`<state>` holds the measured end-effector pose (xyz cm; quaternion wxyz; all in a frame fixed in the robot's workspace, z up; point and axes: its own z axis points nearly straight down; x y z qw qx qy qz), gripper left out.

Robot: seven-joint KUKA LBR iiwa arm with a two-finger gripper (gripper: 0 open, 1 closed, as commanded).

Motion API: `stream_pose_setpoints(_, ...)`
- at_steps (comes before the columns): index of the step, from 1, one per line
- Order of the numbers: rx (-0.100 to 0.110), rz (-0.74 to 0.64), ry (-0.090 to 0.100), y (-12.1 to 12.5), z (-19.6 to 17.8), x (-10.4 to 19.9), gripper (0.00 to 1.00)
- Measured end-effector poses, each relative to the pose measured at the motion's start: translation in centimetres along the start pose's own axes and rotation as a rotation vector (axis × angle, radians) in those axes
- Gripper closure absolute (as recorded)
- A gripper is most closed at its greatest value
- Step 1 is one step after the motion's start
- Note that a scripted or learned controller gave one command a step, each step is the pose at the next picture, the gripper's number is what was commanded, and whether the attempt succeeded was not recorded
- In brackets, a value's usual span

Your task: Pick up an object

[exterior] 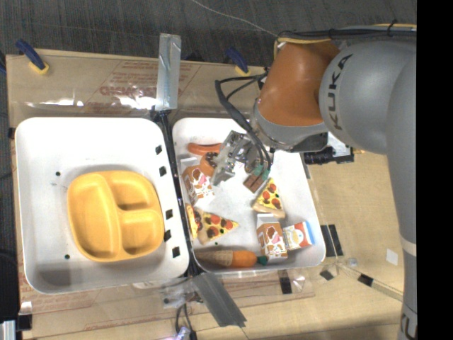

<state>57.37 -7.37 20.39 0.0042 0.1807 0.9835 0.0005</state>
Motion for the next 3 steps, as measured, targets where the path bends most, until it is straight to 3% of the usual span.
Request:
stream_pose_setpoints(1, 0.002, 0.007, -0.002, -1.2, -10.3, -6.6, 1.00)
stream_pose_setpoints(2, 0.004, -0.093, 0.013, -2.3, -2.3, -7.1, 1.00)
stream_pose_setpoints(3, 0.004, 0.154, 0.011, 3.7, 1.3, -6.8, 1.00)
